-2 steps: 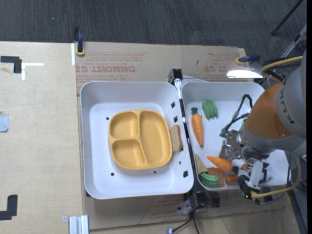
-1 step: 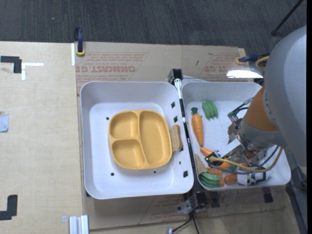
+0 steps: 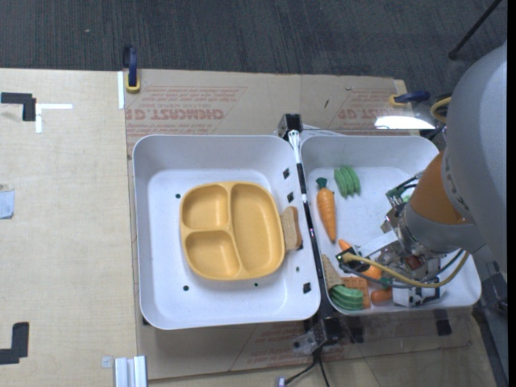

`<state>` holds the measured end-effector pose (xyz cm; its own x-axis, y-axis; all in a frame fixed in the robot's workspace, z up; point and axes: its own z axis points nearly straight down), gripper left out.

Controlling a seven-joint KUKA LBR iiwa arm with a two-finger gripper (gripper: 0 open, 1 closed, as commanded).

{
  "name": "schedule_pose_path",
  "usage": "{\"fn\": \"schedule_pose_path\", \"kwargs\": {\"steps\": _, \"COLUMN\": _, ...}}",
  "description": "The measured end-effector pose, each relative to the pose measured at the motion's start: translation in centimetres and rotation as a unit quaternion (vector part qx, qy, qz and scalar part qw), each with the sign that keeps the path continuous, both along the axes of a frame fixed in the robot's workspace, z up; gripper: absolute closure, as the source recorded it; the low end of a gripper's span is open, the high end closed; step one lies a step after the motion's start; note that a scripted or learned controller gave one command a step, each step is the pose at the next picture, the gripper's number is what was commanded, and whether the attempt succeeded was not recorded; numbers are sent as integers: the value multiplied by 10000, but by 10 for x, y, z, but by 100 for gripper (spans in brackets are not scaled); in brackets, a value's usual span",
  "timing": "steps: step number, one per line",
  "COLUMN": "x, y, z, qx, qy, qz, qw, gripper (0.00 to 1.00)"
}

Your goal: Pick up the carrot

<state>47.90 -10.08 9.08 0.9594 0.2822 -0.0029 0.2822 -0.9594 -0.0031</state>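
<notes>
The carrot (image 3: 326, 210) lies lengthwise in the right bin (image 3: 379, 156), near its left wall, just below a green vegetable (image 3: 347, 181). The gripper (image 3: 395, 258) sits low in that bin's lower right, apart from the carrot; whether it is open or closed cannot be told. A yellow divided plate (image 3: 232, 230) fills the left bin (image 3: 161, 216).

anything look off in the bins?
One thing: a slice of bread is wedged on edge between the yellow tray and the left bin's right wall, rather than lying flat. The carrot lies loose in the right bin, with the pincer low among the toys near that bin's front.
</notes>
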Motion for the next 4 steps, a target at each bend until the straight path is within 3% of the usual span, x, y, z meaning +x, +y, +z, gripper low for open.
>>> {"fn": "schedule_pose_path", "kwargs": {"steps": 1, "x": 15, "y": 63, "z": 143, "qx": -10, "qy": -8, "qz": -387, "qw": 9992, "gripper": 0}}
{"fn": "schedule_pose_path", "kwargs": {"steps": 2, "x": 8, "y": 108, "z": 100, "qx": 0, "qy": 12, "qz": 20, "qw": 10000, "gripper": 0}}
{"fn": "schedule_pose_path", "kwargs": {"steps": 3, "x": -1, "y": 74, "z": 100, "qx": -3, "qy": 13, "qz": -415, "qw": 9991, "gripper": 0}}
{"fn": "schedule_pose_path", "kwargs": {"steps": 4, "x": 0, "y": 93, "z": 100, "qx": -4, "qy": 8, "qz": -376, "qw": 9993, "gripper": 0}}
